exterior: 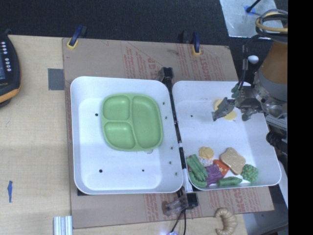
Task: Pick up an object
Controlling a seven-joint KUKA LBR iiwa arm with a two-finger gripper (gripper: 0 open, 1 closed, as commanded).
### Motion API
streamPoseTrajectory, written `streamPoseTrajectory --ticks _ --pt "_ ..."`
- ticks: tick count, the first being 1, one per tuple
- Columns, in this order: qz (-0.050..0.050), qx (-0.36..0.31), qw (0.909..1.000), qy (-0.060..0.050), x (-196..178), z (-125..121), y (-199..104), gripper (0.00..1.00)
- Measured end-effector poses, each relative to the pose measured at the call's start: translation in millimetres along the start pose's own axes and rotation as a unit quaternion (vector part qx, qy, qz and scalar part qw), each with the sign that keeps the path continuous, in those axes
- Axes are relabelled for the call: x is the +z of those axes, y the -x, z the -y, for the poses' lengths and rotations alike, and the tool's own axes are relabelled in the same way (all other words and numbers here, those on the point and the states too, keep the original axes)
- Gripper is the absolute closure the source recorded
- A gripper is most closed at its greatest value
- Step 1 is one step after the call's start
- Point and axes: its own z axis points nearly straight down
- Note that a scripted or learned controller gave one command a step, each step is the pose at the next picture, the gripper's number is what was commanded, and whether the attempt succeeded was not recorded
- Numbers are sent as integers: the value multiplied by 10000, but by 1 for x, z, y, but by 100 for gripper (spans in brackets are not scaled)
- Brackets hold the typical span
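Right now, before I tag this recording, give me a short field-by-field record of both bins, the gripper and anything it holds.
left bin: holds a green divided plate
right bin: toy food pile heaped in its near corner; a yellow piece near the far side
gripper: over the right bin, beside the yellow piece, fingers spread open
held object: none seen between the fingers
outside bins: a tan curled item on the bench by the near edge

Two white bins [122, 180] sit side by side, one green divided plate [132, 121] in the left, a heap of about eight toy foods [220, 168] in the right, plus one yellow piece [230, 115].
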Motion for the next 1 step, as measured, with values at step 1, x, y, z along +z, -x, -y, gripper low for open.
streamPoseTrajectory --ticks 1 --pt "-13 7 10000 -78 166 19 10 0"
